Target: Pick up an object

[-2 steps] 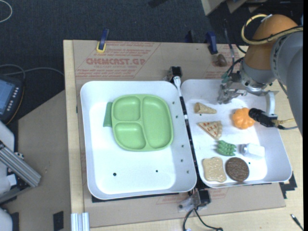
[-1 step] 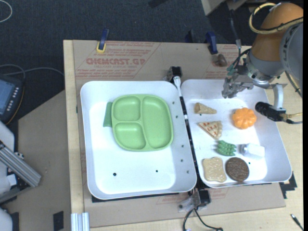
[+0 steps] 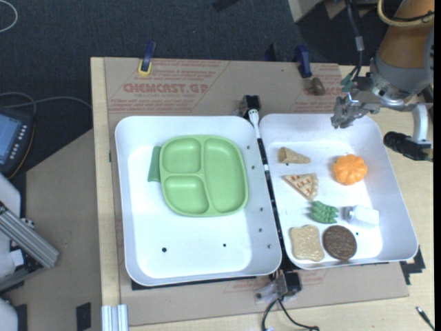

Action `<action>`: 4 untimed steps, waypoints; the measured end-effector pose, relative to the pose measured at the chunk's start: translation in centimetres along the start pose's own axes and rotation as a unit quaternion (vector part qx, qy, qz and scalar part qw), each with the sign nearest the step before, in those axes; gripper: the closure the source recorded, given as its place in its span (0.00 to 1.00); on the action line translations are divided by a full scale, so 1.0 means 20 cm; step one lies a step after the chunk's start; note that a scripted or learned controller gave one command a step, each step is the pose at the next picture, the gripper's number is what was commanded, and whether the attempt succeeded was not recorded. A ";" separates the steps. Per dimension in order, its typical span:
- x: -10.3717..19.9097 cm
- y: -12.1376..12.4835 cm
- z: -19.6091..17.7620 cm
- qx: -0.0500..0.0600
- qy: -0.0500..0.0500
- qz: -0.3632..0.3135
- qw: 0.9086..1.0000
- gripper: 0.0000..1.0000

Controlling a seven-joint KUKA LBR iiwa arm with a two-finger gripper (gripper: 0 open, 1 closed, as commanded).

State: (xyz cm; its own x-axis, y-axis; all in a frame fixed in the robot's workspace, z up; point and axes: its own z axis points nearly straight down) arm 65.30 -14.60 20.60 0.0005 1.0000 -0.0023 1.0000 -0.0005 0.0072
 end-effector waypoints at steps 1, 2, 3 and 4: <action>0.00 0.01 -0.10 0.001 0.000 -0.001 1.000 1.00; 0.17 -0.22 -0.15 0.006 0.002 -0.001 1.000 1.00; 0.37 -0.43 -0.15 0.006 0.002 -0.001 1.000 1.00; 0.38 -0.49 -0.12 0.005 0.002 0.000 1.000 1.00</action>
